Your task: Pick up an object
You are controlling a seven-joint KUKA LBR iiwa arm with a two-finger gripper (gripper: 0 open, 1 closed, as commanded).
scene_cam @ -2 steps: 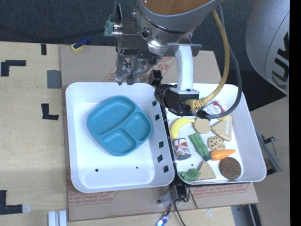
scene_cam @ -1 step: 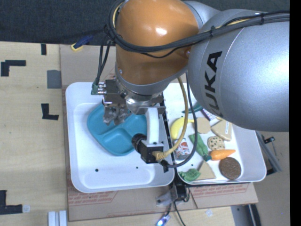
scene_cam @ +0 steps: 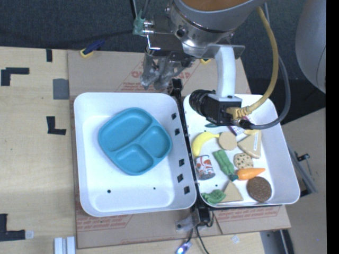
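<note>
Looking down from the one fixed camera, two white bins sit side by side on the bench. The left bin [scene_cam: 90,194] holds a blue divided plate [scene_cam: 135,140], set at a slant near its middle, probably as a place to drop picked things. The right bin [scene_cam: 283,173] holds the pickable toy food, crowded toward its lower part: a banana [scene_cam: 203,141], a small can [scene_cam: 205,166], a green pod [scene_cam: 224,162], a carrot [scene_cam: 249,173], a speckled cookie [scene_cam: 243,160], a brown round cookie [scene_cam: 259,188], a wedge of cheese [scene_cam: 252,144] and a green leaf [scene_cam: 214,197].

The gripper [scene_cam: 159,75] hangs above the far edge of the left bin, well apart from the food. Whether it is clenched or released I cannot tell; nothing is seen in it. Judging by this, the pick is not yet made.
</note>
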